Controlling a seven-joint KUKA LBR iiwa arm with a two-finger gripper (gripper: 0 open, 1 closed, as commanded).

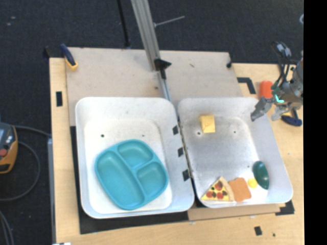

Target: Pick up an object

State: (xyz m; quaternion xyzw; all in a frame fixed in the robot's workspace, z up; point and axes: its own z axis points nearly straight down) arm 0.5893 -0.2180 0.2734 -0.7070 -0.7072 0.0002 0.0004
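Yellow block (207, 123) sits alone mid-bin; pincer (266, 107) hangs over right bin's (278, 152) rim.

From my station I see two white bins: the left bin (89, 116) is lightly speckled and carries a turquoise divided tray (132, 173). In the right bin (225, 147), greyer with scuffing, sit a pale yellow block (207, 123), a dark green piece (261, 174), an orange slab (239, 189) and a pizza slice (217, 190) (yellow, dotted red). The bench (112, 73) is tan, the floor black. An orange band (266, 89) marks the arm.
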